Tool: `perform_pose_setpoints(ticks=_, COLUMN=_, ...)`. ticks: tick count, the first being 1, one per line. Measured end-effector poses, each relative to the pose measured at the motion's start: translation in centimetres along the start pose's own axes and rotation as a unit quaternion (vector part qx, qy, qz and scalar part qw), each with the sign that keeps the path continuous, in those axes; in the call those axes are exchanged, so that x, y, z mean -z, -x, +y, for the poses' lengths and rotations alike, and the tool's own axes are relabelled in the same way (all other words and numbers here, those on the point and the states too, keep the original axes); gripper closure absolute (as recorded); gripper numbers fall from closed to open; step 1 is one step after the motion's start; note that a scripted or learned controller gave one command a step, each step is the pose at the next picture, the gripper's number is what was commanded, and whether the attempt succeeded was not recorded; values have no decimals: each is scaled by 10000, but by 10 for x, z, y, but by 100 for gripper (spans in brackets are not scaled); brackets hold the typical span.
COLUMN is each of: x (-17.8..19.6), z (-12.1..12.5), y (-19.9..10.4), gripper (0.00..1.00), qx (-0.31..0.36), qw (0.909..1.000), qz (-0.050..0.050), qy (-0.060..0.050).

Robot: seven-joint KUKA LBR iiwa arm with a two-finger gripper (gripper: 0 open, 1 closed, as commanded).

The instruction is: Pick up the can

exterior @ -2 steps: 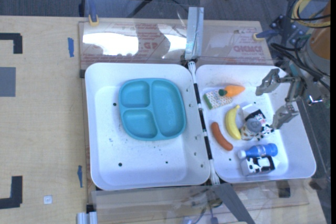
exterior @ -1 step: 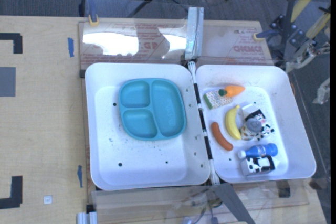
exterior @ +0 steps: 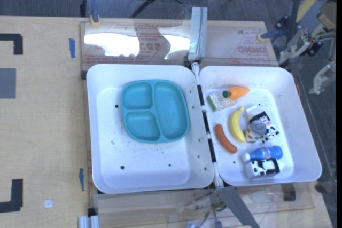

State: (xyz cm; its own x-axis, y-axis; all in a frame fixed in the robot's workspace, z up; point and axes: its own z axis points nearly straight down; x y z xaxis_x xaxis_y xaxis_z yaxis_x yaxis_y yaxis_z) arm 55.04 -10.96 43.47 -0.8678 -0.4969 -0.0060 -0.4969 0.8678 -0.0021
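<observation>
two shallow white plastic bins sit side by side on the pale wooden bench (exterior: 37, 131). the left bin (exterior: 107, 168) carries a teal plastic plate with three compartments (exterior: 155, 110), lying flat near the middle of the bin, a little toward its far edge. dark specks dot the bin floor around it.

the right bin (exterior: 304, 141) carries all the small things. the can, a short cylinder with a black-and-white cow-patch wrap and a grey metal top (exterior: 259, 126), lies tilted near the middle of this bin, a little toward its right edge, its top facing up toward the camera. a yellow toy banana (exterior: 236, 125) lies just beside the can on its left, touching or nearly so. a red toy sausage (exterior: 225, 138) lies left of the banana, close to the bin's left edge. an orange toy carrot with a green end (exterior: 235, 92) lies near the far edge, and a small white patterned packet (exterior: 218, 100) sits just beside it, toward the far left corner. a blue bottle with a white cap (exterior: 264, 154) lies on its side near the near edge, just in front of the can, and a black-and-white box (exterior: 262, 167) sits just beside it, closest to the near edge.

the gripper's state cannot be told here; nothing touches the can.
</observation>
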Motion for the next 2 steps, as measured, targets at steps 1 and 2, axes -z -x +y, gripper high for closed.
perform_pose_setpoints(ticks=1, x=-120, z=7, y=7, gripper=0, qx=2128, qw=9771, qz=19, qy=21)
perform_pose_setpoints(ticks=2, x=-1, z=12, y=-24, gripper=0, qx=3706, qw=9288, qz=0, qy=16)
